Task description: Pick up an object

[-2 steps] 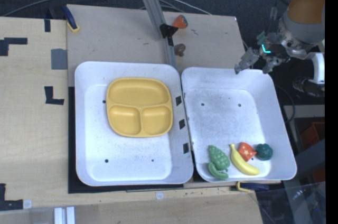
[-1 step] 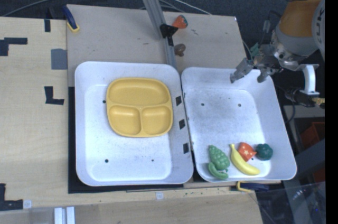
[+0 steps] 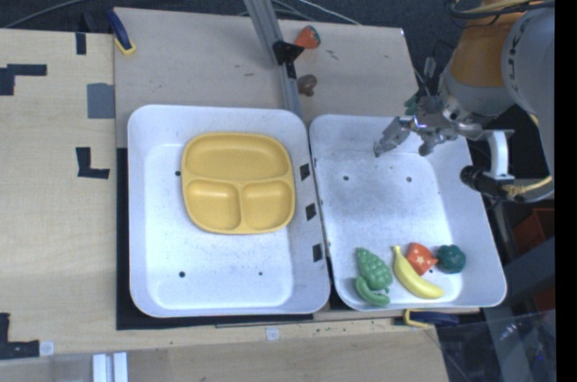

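Approach step: end effector (image 3: 407, 140) spread open, holding nothing, above right bin (image 3: 388, 191) far end; toy banana (image 3: 415, 277) and neighbours well apart at near edge; next, likely reach nearer, descend, close.

The gripper (image 3: 407, 140) hangs open over the right bin (image 3: 379, 191) near its far edge, holding nothing. Toy fruit (image 3: 410, 269) huddles in that bin's near corner. A yellow divided plate (image 3: 239, 182) lies in the left bin (image 3: 153, 218)
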Motion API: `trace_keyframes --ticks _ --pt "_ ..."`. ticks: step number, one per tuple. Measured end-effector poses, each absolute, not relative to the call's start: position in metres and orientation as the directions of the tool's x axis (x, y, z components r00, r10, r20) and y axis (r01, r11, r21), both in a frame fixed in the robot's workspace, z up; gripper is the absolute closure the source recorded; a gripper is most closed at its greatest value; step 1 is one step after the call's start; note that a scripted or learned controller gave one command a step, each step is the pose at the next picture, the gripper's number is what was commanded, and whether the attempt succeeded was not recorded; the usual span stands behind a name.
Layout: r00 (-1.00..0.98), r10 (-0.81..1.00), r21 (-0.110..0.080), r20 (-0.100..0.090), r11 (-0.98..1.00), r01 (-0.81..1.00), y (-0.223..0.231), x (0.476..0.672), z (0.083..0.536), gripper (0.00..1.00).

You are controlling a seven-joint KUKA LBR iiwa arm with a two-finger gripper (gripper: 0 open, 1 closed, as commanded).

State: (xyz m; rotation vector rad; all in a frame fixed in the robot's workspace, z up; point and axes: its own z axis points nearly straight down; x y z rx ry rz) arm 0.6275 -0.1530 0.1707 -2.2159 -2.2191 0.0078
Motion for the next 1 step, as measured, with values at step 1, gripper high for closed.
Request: trace_keyframes --ticks 1 --pt "-0.002 1.000 -0.008 0.000 0.002 1.000 -0.1473 0.6189 0.1095 0.00"
